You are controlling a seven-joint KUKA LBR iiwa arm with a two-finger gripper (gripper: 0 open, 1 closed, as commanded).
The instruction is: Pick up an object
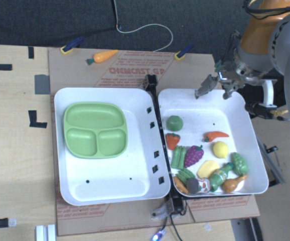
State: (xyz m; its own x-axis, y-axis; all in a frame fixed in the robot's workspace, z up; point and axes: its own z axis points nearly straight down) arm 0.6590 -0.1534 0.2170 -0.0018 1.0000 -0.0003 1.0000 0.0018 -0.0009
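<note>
My gripper [216,90] hangs open over the far edge of the right bin [235,115], its two fingers spread apart with nothing between them. Below it in the right bin lie toy foods: a green round fruit [174,122], a red strawberry [171,140], a red chili pepper [216,135], a yellow lemon [220,149], purple grapes [193,155], a green vegetable [178,156], a yellow banana piece [207,168] and a green broccoli [239,163]. More pieces crowd the near corner.
The left bin [135,174] holds a green divided plate [95,130]. A toy carrot [103,57] lies on the cardboard behind the bins. A white cable [135,30] loops at the back. Black clips join the bins' shared wall [155,134].
</note>
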